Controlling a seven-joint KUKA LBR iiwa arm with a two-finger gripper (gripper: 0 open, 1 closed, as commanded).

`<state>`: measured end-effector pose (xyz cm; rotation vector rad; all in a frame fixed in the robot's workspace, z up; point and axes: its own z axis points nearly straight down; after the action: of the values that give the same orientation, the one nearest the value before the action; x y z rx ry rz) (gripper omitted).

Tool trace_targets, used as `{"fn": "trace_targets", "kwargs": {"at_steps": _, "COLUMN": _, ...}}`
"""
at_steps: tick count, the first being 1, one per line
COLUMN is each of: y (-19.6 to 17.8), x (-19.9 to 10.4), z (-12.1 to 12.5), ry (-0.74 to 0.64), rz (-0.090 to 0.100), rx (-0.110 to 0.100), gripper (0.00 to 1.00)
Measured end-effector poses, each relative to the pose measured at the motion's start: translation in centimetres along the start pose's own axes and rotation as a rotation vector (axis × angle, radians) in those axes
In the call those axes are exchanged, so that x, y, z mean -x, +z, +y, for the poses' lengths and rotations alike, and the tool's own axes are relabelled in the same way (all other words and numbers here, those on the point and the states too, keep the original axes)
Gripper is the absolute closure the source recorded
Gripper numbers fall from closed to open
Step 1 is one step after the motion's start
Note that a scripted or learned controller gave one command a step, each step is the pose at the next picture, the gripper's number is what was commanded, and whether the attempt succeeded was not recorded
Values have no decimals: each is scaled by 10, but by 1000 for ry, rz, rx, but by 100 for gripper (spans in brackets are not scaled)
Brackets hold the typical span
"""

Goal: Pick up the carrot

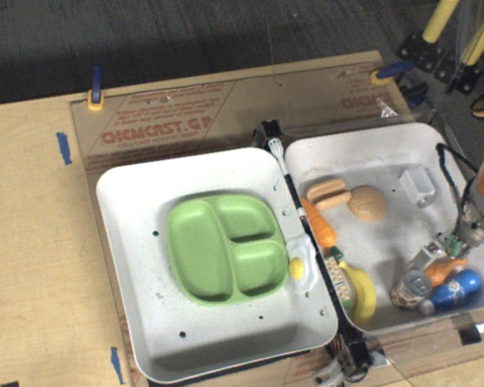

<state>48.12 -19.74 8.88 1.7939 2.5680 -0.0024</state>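
Right bin (400,148), carrot (322,226) against left wall

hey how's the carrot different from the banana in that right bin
The carrot is orange and roughly straight; the banana is yellow and curved. The carrot lies higher in the view, beside the hot dog bun; the banana lies below it, nearer the bin's lower edge. Both lie along the right bin's left wall.
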Motion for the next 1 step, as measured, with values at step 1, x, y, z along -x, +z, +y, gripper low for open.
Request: {"fn": "trace_targets", "kwargs": {"at_steps": 1, "y": -13, "x": 3, "z": 4, "ry": 3, "rz": -15, "rx": 14, "gripper": 100}}
